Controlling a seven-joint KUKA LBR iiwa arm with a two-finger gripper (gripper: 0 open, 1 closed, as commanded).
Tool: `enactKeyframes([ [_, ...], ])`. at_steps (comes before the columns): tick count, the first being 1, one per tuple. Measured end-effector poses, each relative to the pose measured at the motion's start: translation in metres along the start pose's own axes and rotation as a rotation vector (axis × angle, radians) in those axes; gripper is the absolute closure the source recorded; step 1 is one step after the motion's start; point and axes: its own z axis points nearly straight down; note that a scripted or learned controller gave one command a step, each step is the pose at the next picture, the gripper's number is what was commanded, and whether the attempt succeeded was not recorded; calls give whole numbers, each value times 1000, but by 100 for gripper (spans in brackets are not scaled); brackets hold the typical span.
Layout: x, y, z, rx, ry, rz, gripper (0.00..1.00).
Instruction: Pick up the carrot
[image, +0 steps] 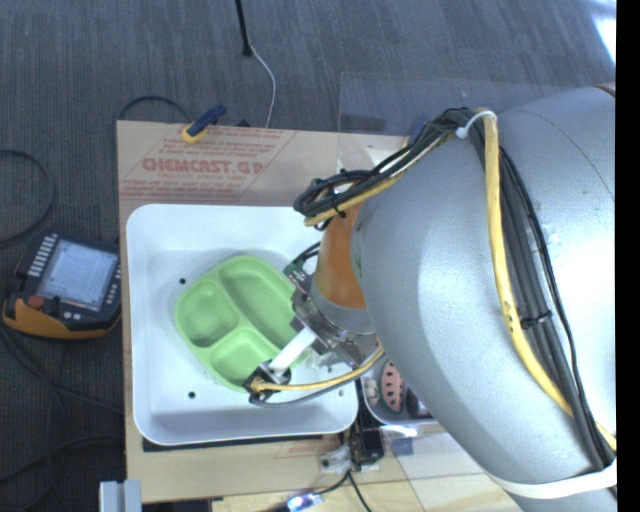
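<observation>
My gripper (303, 338) hangs low over the left white bin (160, 400), at the right edge of a green divided plate (232, 312). The grey arm with its orange band (340, 265) comes in from the right and covers the gripper from above. The plate lies tilted in the middle of the bin, and its compartments look bare. The bulk of the arm hides most of the right bin.
A small pinkish speckled thing (391, 386) peeks out below the arm in the right bin. The bins sit on a brown cardboard sheet (200, 160). A teach pendant (65, 285) lies on the floor to the left.
</observation>
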Motion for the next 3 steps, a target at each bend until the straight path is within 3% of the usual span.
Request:
enactKeyframes([
  [1,22,-26,39,-34,17,-189,100],
  [2,78,-5,28,-14,-40,-307,100],
  [3,92,-65,34,-21,-23,40,100],
])
